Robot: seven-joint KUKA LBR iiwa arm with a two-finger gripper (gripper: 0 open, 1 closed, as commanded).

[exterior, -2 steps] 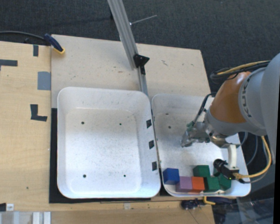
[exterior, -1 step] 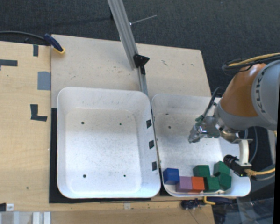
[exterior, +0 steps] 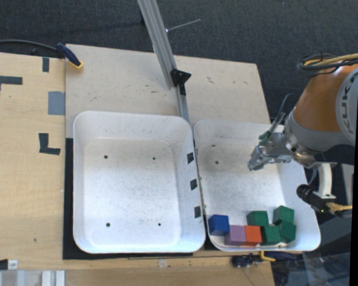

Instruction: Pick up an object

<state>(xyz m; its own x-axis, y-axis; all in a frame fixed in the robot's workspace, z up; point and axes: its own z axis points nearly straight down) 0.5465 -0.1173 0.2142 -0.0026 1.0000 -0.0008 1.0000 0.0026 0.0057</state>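
Observation:
Several small blocks lie along the near edge of the right bin [exterior: 239,136]: a blue block [exterior: 219,224], a purple block [exterior: 237,234], an orange block [exterior: 253,234] and a cluster of green blocks [exterior: 276,224]. My gripper [exterior: 259,160] hangs over the middle right of that bin, well above and behind the blocks. Nothing shows between its fingers.
The left bin [exterior: 78,128] sits beside the right one, sharing a central rim. A slanted metal rail [exterior: 163,46] crosses the bench behind the bins. The grey and orange arm [exterior: 324,111] fills the right side. A blue and yellow clamp [exterior: 70,55] lies at the far left.

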